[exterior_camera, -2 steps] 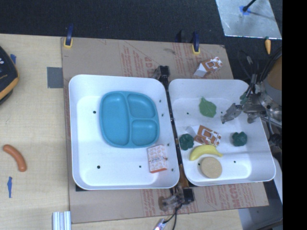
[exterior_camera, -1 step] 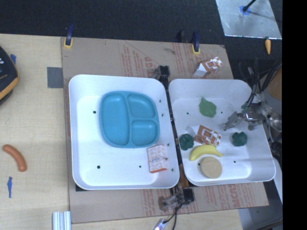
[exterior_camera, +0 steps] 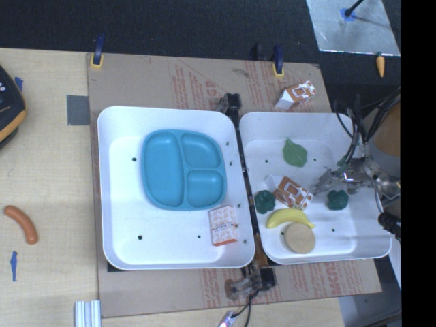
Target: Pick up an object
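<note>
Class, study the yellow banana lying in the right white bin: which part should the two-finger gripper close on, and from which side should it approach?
Probably the middle of the yellow banana, fingers closing across its narrow width, coming straight down from above. It lies flat and curved, its ends thin. The round tan disc touches its lower edge and a dark green lump sits near its left end, so a side approach looks crowded.

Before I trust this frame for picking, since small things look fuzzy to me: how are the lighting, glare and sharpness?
Camera view: lighting is even and soft, with faint shadows along the white bins' inner walls; no strong glare on the blue plate; overall slightly soft, so the print on the small carton is unreadable; the claw blurs into cables at the right, its fingers hard to make out.
</note>
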Tool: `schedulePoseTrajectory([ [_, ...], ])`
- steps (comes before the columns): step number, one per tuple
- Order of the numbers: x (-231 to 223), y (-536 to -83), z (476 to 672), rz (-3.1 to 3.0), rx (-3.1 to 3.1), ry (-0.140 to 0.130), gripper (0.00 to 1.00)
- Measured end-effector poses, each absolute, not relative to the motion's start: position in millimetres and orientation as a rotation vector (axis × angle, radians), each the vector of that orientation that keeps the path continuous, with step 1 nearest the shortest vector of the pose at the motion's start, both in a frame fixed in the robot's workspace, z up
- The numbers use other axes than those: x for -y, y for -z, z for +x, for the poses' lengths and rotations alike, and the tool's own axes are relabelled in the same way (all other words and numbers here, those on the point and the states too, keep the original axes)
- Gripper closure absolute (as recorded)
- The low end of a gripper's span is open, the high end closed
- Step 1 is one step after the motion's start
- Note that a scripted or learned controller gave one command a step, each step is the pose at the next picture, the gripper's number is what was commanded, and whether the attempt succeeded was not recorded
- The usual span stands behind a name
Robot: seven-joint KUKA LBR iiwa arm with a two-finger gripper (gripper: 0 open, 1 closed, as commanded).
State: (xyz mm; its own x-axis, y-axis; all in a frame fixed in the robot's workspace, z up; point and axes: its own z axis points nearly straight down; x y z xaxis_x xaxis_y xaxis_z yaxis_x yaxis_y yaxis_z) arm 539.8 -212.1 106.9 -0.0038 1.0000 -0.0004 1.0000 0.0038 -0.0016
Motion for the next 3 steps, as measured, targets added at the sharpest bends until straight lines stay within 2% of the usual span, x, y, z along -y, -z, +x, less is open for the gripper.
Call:
schedulePoseTrajectory([
  [1, 213, -117, 539.6, -2.211, 2.23, -0.007, 1.0],
  [2, 213, -117, 539.5, -2.211, 2.23, -0.007, 0.0],
  [3, 212, -92, 506.8, -2.215, 2.227, -0.004, 0.0],
])
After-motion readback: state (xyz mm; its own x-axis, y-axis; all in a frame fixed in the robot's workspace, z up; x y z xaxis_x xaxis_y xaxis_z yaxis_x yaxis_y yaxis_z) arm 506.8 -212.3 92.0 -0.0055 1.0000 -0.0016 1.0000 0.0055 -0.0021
